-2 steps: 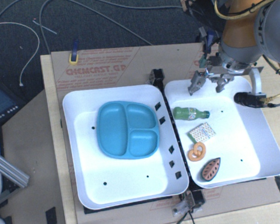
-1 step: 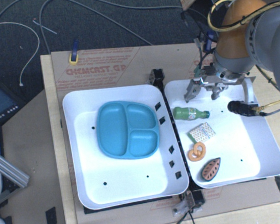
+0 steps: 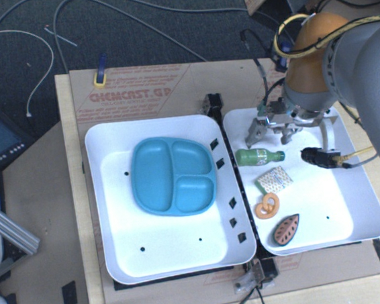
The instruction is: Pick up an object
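I see the gripper [image 3: 263, 132] low over the right bin [image 3: 356, 194], at its far left corner, just above the green bottle [image 3: 258, 155] lying on its side there. I cannot tell how the jaws stand. A blue tray [image 3: 173, 176] sits in the left bin [image 3: 115, 210]

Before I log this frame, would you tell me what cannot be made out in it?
- Gripper: finger opening, too small in the camera view.
- Right bin: its far end, covered by the arm.
- Checked packet: its print, too small.
- Arm: cut off by the right edge.
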Robot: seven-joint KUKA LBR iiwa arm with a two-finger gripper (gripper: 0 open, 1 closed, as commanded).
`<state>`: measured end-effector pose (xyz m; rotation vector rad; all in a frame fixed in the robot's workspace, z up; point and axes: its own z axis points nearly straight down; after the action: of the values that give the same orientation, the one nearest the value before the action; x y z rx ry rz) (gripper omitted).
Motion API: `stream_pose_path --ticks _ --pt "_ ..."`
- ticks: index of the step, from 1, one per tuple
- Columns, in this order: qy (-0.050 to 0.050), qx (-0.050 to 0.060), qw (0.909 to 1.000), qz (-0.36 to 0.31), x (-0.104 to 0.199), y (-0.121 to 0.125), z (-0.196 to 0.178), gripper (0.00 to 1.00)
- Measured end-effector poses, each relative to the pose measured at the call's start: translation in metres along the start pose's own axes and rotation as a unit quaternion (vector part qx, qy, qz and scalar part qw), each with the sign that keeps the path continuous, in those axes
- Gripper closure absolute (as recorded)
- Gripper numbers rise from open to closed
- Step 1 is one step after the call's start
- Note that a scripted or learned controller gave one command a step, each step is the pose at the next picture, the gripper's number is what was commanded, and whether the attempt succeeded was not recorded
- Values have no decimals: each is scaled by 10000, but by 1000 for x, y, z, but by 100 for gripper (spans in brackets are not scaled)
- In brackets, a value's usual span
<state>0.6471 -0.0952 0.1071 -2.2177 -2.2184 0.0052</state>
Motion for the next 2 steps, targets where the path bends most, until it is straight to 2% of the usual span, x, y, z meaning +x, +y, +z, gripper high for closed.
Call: stream_pose_path --ticks 1,2 --pt "-1 -9 10000 -2 1 0 23 0" --pt "2 -30 10000 0 1 1 10 100"
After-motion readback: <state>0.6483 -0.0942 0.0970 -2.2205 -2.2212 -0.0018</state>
